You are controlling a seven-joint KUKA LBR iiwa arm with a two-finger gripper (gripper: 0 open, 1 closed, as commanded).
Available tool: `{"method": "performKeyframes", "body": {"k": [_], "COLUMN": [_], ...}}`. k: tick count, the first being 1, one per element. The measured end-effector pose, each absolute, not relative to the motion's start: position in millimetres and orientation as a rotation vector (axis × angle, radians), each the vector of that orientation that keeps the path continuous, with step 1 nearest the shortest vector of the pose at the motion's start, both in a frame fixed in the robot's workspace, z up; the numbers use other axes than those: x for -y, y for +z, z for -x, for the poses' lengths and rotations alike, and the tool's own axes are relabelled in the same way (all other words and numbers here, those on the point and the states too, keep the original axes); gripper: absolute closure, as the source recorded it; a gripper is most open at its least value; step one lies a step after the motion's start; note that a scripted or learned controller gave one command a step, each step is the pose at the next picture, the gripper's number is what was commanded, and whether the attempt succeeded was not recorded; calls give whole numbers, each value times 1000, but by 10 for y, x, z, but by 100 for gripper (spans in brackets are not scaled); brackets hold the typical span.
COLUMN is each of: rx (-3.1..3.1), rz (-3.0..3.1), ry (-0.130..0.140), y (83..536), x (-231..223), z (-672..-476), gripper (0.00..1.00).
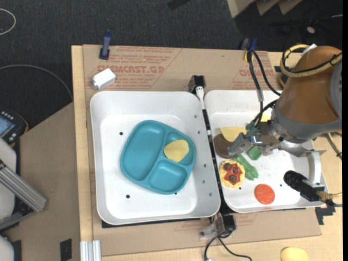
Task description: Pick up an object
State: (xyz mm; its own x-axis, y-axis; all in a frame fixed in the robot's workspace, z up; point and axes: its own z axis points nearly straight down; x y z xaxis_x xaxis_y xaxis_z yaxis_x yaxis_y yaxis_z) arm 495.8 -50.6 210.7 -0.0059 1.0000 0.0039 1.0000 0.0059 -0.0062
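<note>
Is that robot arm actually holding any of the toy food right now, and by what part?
It cannot be told. The gripper hangs low over the right bin, beside a green piece and a brown piece.

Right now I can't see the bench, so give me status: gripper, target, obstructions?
Gripper low in right bin, over brown piece. Nothing visibly held. Green toy, pizza slice crowd close below.
</note>
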Motion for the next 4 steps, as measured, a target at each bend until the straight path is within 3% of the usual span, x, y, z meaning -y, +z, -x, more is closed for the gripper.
{"method": "performKeyframes", "body": {"k": [1,2,3,4], "rx": [2234,2224,2232,2207], "rz": [2218,2222,2214,2224], "ry": [-16,-4,-8,18], "y": [3126,3173,3464,2243], "x": [75,103,-510,78], "z": [-4805,-4803,-4797,-4819], "gripper": [0,100,100,100]}}
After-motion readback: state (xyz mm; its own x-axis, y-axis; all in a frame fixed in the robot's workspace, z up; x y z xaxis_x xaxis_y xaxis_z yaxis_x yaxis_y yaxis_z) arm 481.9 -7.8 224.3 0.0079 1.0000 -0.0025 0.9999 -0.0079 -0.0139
